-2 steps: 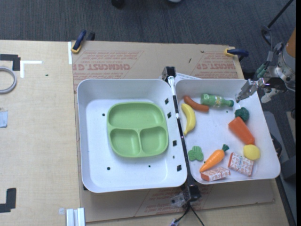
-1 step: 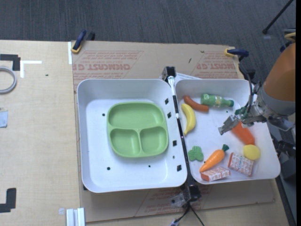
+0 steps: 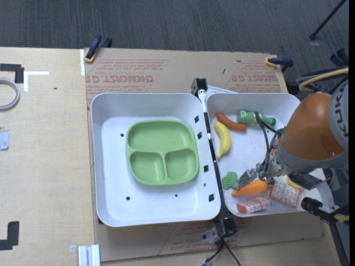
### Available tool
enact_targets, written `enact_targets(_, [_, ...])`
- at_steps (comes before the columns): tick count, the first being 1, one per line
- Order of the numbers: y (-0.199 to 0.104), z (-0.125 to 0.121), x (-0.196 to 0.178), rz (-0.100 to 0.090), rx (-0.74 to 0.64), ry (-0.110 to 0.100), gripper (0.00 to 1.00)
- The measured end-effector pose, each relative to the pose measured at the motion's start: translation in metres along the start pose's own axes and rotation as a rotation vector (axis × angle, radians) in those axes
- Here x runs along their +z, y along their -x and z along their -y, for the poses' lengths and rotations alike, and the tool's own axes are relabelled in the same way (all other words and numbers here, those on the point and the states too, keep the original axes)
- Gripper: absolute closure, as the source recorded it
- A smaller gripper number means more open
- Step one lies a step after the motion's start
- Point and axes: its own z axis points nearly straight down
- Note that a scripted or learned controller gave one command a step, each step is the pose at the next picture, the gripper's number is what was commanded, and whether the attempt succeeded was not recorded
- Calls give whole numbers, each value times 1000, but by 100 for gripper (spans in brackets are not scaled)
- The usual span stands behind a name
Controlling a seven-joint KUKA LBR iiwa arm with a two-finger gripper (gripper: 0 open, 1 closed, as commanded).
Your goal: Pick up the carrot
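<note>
The orange tapered carrot (image 3: 251, 188) lies near the front edge of the right-hand shallow white bin (image 3: 288, 101), beside a red-and-white carton (image 3: 253, 205). The two-finger metal gripper (image 3: 258, 173) sits just above the carrot; whether it is apart or together I cannot tell

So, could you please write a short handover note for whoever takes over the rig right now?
Gripper: low in the right bin, right over the leafy end of the carrot; whether it grips anything cannot be told from this view.
Carrot: lying flat near the right bin's front, beside the small carton and the green leafy toy.
Banana and sausage lie further back. The green plate sits in the left bin.
Done: approach. Left: confirm the grasp and lift the carrot.
</note>
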Motion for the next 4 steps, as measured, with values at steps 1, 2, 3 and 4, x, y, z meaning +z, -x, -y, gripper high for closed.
enact_targets(1, [6, 1, 9, -1, -303, 2, 0])
enact_targets(2, [8, -80, -90, 3, -594, 2, 0])
enact_targets(3, [10, -49, 10, 2, -527, 1, 0])
enact_targets(4, [10, -50, 0, 2, -522, 4, 100])
